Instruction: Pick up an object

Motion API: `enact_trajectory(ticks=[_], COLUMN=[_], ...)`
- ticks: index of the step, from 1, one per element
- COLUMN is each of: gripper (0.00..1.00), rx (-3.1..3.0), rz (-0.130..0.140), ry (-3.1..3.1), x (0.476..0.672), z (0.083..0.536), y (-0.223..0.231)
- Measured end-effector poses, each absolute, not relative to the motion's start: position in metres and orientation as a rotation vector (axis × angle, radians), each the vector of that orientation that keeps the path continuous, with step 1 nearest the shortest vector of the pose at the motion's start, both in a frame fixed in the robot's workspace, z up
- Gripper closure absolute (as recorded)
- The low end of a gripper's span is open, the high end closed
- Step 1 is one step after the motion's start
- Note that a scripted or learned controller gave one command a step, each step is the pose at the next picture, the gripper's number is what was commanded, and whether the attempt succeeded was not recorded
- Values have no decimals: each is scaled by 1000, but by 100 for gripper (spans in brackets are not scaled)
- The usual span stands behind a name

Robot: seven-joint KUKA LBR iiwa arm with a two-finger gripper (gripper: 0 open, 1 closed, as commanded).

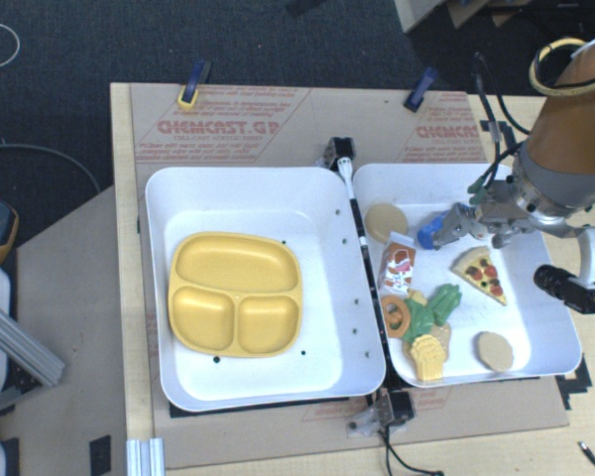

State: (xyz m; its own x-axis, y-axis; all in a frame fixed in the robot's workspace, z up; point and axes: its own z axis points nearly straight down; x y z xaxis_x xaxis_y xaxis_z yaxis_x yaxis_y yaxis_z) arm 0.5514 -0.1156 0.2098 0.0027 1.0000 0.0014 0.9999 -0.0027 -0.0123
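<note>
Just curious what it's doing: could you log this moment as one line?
arm: over right white bin | gripper: beside small blue toy | yellow divided tray: left bin

The grey arm (orange-banded) reaches in from the right, claw [463, 223] lowered.

The arm [567, 117] is cut off by the picture's right and top edges, and its wrist hides the right bin's [535, 370] far right corner. The gripper [454, 228] shows as a grey blur beside a small blue object [431, 233], partly hidden and too indistinct to name. The printing on the small carton [399, 269] near the bin's left edge is too small to read.
</note>
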Motion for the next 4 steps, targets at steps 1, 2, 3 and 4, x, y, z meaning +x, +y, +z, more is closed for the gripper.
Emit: enact_trajectory(ticks=[1, 2, 3, 4], gripper=[0, 0, 0, 0], rx=[-2222, -2219, -2219, -2221], rz=[0, 6, 5, -2], ry=[-2221, -2216, -2216, -2222], x=[554, 555, 553, 554], z=[216, 162, 110, 86], y=[-116, -125, -135, -134])
